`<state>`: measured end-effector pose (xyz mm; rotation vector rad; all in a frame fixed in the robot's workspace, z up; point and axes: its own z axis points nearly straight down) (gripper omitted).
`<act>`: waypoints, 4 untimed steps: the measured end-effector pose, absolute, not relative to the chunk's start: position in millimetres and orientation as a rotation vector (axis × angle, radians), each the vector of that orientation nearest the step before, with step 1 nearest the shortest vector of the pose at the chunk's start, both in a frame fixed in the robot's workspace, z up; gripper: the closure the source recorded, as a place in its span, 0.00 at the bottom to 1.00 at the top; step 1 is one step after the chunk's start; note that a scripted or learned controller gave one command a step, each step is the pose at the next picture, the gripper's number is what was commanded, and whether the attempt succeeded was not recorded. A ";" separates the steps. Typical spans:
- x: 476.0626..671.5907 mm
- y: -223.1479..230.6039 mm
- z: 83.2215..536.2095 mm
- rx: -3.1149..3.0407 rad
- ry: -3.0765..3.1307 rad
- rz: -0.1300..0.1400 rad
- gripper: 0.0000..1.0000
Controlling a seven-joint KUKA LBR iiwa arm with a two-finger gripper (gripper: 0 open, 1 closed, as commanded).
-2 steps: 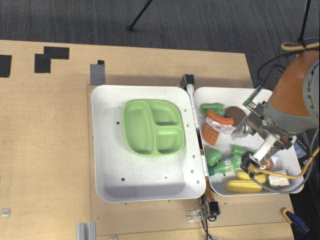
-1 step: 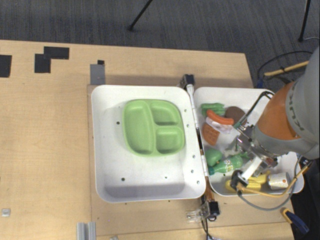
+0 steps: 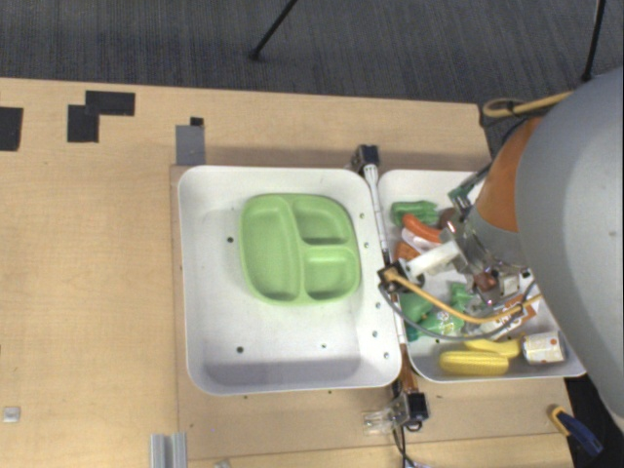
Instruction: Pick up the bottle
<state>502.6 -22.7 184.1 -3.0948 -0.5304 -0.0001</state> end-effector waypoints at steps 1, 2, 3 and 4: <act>486.8 0.1 183.9 -3.117 -0.380 0.001 0.00; 487.9 0.7 194.2 -3.113 -0.395 0.000 1.00; 487.4 35.8 309.3 -3.125 -0.320 -0.004 1.00; 488.2 35.9 319.5 -3.124 -0.321 -0.005 1.00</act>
